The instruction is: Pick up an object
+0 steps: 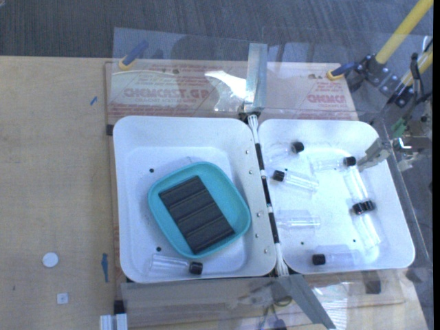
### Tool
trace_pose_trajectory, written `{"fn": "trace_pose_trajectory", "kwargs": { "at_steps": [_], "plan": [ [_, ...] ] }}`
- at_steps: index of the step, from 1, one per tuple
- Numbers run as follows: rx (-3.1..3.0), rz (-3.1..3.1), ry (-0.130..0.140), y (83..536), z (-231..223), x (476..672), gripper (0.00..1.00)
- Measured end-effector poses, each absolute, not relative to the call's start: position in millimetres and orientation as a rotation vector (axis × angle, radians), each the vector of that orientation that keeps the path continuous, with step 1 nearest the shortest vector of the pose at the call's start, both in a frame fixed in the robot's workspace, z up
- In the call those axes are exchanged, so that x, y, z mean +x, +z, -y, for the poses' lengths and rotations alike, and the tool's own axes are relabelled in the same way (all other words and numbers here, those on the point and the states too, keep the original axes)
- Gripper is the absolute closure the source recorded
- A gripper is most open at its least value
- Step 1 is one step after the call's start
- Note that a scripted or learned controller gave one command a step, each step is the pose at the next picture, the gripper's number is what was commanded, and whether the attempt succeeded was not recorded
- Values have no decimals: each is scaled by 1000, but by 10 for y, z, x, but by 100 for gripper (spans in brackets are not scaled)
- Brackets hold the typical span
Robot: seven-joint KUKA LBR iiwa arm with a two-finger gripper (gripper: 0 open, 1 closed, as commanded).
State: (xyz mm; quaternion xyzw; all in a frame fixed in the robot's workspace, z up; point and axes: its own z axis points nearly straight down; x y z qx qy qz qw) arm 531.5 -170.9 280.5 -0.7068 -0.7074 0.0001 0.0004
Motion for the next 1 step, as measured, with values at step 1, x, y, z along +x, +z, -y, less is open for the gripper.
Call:
{"fn": "trace_pose_trajectory", "kwargs": {
  "at_steps": [1],
  "plan": [
    [-2088, 2347, 0, 1529, 1904, 5512, 0]
  ]
}}
